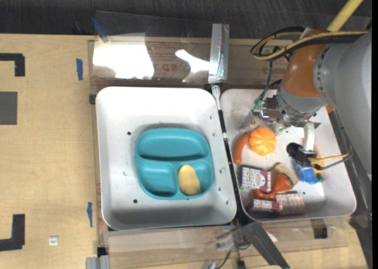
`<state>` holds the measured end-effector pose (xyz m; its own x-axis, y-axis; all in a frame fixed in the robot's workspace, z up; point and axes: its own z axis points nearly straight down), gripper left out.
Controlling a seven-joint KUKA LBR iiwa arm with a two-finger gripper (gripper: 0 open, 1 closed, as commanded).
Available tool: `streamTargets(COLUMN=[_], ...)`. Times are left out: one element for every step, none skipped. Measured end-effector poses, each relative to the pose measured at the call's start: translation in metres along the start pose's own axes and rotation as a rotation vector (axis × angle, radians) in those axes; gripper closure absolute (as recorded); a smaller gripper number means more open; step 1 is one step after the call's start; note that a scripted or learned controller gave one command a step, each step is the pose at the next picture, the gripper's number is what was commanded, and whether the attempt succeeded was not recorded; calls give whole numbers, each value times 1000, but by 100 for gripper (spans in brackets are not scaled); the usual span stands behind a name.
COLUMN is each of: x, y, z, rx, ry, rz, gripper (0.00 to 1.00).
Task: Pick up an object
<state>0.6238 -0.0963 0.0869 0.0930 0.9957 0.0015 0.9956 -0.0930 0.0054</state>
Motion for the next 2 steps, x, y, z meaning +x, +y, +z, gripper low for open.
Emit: streamTargets(x=[0,-17], y=[2,-113], z=[-10,-2], rx=[-3,-2], ry=[-1,-1], rz=[-2,-200], gripper=[100,100])
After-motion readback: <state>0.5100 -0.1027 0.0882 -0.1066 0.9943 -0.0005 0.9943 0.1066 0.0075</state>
